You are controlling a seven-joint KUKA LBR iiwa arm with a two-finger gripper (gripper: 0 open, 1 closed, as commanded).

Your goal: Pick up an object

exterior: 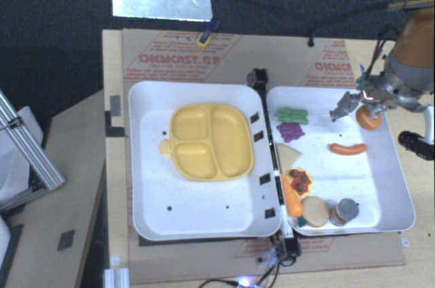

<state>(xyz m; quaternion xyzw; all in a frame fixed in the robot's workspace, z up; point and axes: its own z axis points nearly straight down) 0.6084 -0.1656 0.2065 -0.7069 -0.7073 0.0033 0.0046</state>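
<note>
Camera view from above: two shallow white bins sit side by side on the counter (115, 164). The left bin (146, 212) carries a yellow plastic plate with three compartments (206, 142). The right bin (391, 212) has toy food scattered in it: a green ridged piece (292, 115), a purple bunch (291, 132), a red-orange sausage (348, 149), a tan wedge (287, 156), a small pizza slice (300, 179), an orange carrot (292, 200), a round beige bun (315, 211) and a little grey can (344, 210). The gripper (348, 105) hangs over the right bin's far side, near a round orange fruit (370, 119); whether it is parted or closed I cannot tell.
</note>
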